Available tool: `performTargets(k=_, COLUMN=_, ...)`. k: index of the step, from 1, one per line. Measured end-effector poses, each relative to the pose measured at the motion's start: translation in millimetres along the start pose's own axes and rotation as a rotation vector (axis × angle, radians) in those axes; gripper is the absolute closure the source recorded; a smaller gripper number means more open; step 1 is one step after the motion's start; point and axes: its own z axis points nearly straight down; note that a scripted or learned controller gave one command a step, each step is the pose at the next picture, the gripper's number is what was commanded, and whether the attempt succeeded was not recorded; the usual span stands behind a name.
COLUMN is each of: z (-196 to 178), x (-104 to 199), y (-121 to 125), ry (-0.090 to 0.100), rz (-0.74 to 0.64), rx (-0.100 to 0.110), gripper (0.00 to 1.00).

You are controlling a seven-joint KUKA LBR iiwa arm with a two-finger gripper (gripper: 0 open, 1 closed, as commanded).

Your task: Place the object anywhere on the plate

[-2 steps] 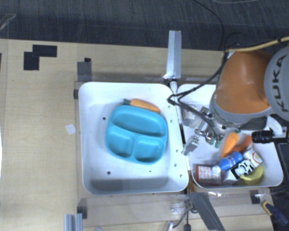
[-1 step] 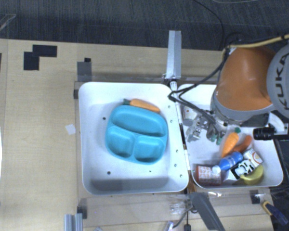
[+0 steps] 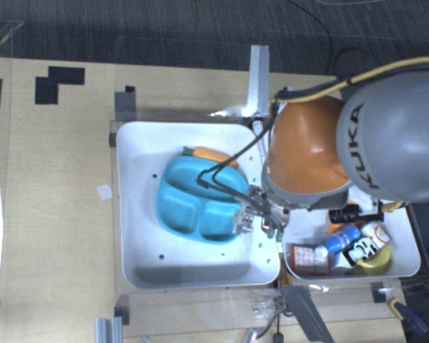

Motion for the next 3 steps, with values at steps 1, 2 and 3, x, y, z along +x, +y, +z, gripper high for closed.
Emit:
performTargets(k=1, z=-61.4, x=-0.6, y=77.8, ry=-0.002, rz=0.102, rx=-0.002, gripper=1.0)
performTargets(k=2, z=-39.2, x=3.3, y=9.3, ry=0.0, rz=0.078, rx=0.0, gripper=1.0)
performTargets(k=3, z=-67.1, x=5.7, y=86.1, ry=-0.001, rz=0.263, rx=-0.001, gripper=1.0)
